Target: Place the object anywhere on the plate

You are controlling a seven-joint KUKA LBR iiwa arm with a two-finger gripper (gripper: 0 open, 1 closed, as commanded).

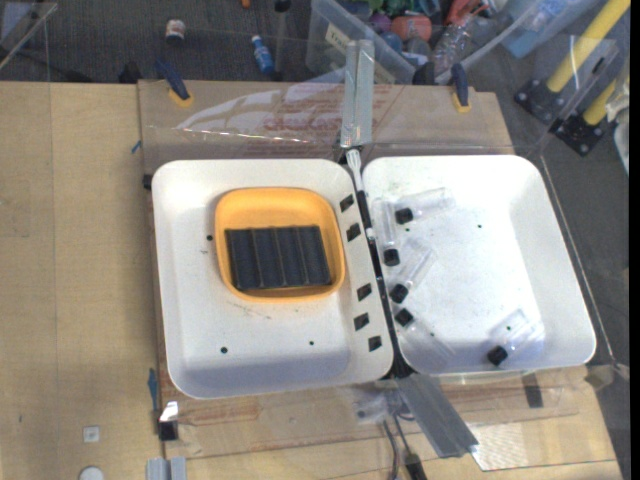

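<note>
**Dark ridged block lying on an orange plate in the left of two white bins**

Seen from above, the left bin (190, 353) holds an orange plate (228, 213) with rounded corners. A flat, dark ridged block (278, 258) lies inside it, covering most of the plate's floor and sitting square to its edges. If this block is the object meant, the placing looks done. The care left would be in leaving: a gripper should lift straight up and clear the plate's raised rim, so nothing nudges the block. I cannot tell how the gripper's jaws stand.

The right bin (565, 268) holds several small clear vials with black caps. One vial (420, 206) lies near the top, another (410, 268) near the middle, and a third (512, 338) towards the lower right. Should one of these be wanted instead, it would probably be slippery and prone to roll. The only room left on the plate is a narrow margin around the block.

A raised divider (356, 183) runs between the bins, and anything carried across must pass over it. Beyond the bench stands a clear crate (430, 13) of coloured toys, well apart.
</note>
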